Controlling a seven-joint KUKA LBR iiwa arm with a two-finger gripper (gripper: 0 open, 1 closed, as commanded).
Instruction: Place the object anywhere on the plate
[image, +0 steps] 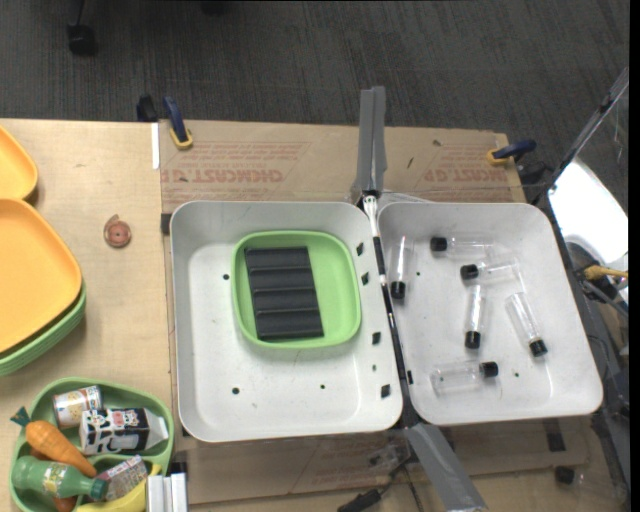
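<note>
Bench: green plate (345, 300) in left bin (200, 330); capped tubes (473, 318) in right bin (570, 300).

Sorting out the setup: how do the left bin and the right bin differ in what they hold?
The left bin holds a green plate with dark ridged bars; the right bin holds clear tubes with black caps, scattered and lying flat. The left bin's contents sit centred, the right bin's spread about. Both bins are shallow and white.

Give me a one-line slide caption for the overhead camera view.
Green plate holding a black ridged insert in the left bin; clear black-capped tubes scattered in the right bin.
</note>
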